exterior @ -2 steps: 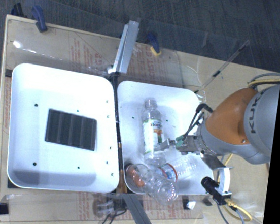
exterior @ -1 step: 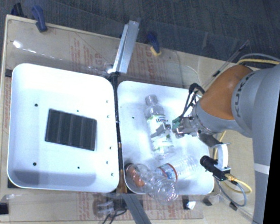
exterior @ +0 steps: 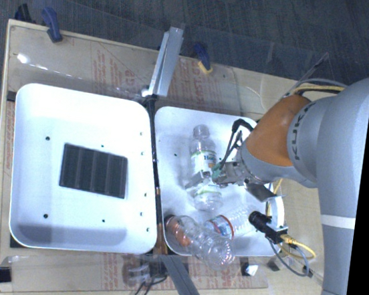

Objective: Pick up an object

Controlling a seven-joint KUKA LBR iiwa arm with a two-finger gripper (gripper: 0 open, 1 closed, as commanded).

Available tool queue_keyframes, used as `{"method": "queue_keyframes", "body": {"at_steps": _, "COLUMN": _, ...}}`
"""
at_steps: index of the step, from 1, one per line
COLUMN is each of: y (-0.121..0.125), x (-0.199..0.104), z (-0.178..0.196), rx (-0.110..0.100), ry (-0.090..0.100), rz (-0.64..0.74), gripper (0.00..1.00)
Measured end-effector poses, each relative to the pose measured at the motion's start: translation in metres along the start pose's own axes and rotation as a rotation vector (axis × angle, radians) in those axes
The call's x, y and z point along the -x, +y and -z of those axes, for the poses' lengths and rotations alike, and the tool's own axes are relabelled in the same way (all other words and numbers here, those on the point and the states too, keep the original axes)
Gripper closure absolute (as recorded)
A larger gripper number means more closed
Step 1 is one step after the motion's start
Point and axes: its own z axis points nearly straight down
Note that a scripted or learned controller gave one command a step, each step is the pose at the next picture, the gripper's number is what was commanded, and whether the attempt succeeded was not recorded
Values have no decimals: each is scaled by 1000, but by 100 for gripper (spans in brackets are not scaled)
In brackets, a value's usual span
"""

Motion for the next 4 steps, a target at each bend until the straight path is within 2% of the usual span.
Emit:
{"method": "queue_keyframes", "body": {"at_steps": 1, "y": -22, "x": -32, "z": 0, "rx": 0, "ry": 0, "rz": 16, "gripper": 0}}
{"method": "queue_keyframes", "body": {"at_steps": 2, "y": 29, "x": -57, "z": 0, "rx": 1, "ry": 0, "rz": 23, "gripper": 0}}
{"method": "queue_keyframes", "body": {"at_steps": 3, "y": 82, "x": -65, "z": 5, "rx": 9, "ry": -18, "rz": 34, "gripper": 0}}
{"method": "queue_keyframes", "body": {"at_steps": 4, "y": 82, "x": -68, "z": 15, "rx": 4, "ry": -13, "rz": 42, "gripper": 100}}
